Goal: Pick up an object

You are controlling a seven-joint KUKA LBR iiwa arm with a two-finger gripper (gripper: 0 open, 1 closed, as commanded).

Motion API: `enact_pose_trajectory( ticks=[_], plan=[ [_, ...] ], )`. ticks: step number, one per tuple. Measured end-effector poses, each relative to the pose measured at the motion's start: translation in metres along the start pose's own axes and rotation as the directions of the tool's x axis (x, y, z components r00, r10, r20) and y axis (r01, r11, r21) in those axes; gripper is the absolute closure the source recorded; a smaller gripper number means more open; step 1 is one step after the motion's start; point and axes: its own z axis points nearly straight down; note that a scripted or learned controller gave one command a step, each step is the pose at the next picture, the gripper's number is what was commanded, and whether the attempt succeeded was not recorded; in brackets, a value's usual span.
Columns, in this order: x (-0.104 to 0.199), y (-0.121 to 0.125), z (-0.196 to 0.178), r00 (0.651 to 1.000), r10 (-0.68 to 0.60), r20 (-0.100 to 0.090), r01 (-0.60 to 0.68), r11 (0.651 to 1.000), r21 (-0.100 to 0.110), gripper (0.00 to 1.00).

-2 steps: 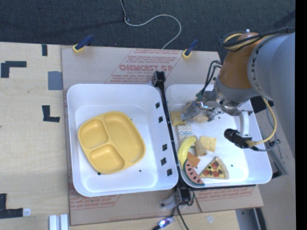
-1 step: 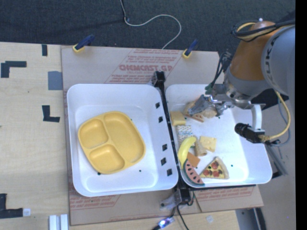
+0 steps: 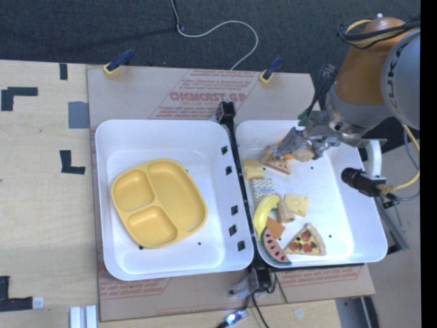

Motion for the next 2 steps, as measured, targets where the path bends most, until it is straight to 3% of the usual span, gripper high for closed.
enact_pose_trajectory(
  ticks=[1, 2],
  plan=[
    [0.048, 0.015, 0.011, 1.000, -0.005, -0.001, 0.005, 1.000, 0.004, 1.00],
    [0.099, 0.028, -0.003, 1.000, -0.006, -0.002, 0.006, 1.000, 0.002, 1.00]
  ],
)
